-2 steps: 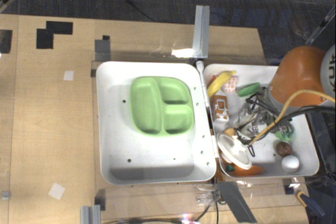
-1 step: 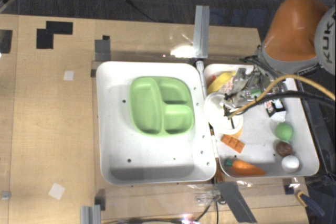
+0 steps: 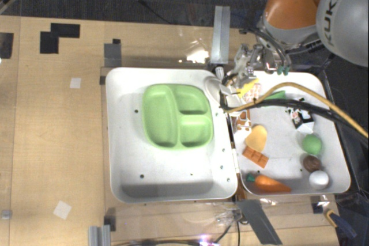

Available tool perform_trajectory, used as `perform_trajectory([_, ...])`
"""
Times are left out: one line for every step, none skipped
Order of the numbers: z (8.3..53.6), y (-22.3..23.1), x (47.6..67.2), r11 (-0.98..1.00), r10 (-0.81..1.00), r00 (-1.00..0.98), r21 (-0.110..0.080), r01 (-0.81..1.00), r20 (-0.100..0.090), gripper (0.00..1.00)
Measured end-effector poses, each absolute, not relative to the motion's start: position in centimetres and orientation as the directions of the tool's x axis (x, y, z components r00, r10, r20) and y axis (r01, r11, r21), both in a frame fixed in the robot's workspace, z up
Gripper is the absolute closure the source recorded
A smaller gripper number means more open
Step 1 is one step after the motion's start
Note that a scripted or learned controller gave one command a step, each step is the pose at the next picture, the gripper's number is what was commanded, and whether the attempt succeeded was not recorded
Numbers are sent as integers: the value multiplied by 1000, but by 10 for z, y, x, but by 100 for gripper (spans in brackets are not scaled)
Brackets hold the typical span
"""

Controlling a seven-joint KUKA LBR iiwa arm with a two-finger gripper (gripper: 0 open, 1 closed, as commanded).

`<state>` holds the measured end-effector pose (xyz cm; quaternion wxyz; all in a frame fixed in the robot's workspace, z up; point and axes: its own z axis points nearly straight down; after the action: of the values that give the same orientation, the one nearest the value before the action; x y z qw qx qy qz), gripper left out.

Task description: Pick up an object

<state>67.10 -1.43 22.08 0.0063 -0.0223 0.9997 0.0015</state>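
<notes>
Although the task named no one object, the likely picks lay in the right bin (image 3: 337, 124): a yellow-orange wedge (image 3: 257, 136) touching a brown waffle-like piece (image 3: 255, 156), an orange carrot (image 3: 271, 184) at the near edge, and a green ball (image 3: 312, 143), a brown ball (image 3: 312, 163) and a white ball (image 3: 319, 179) along the right wall. All looked like light, hard, smooth toy food; the balls would probably roll, so the carrot's long sides seemed the surest hold. The gripper (image 3: 249, 66) hung over that bin's far left corner, its state impossible to tell among cables. The left bin (image 3: 124, 141) held a green divided plate (image 3: 176, 115). Both sat on a pale wooden counter (image 3: 46, 141).
</notes>
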Motion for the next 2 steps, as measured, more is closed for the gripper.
perform_trajectory([266,-80,671,968,-252,-968,-5,-252,-12,100])
perform_trajectory([185,-80,670,930,-368,-930,-1,-368,-6,100])
